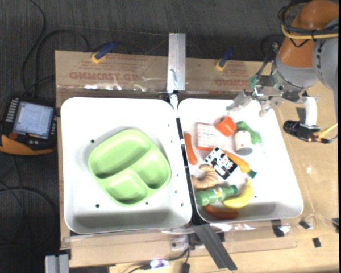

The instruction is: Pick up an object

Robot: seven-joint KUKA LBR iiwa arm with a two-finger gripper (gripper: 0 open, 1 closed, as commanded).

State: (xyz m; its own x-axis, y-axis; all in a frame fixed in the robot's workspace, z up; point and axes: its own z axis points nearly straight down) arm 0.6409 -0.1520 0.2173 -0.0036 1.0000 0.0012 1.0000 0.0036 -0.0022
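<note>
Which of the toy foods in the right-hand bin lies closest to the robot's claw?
The orange-red pepper, at the pile's top edge, just below the gripper; the banana lies far down.

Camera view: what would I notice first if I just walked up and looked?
Probably the big green tray, lying alone in the left bin. Next, the colourful heap of toy food in the right bin, with a yellow banana near its front. Then the arm with its orange band, at the right bin's far right corner.
</note>
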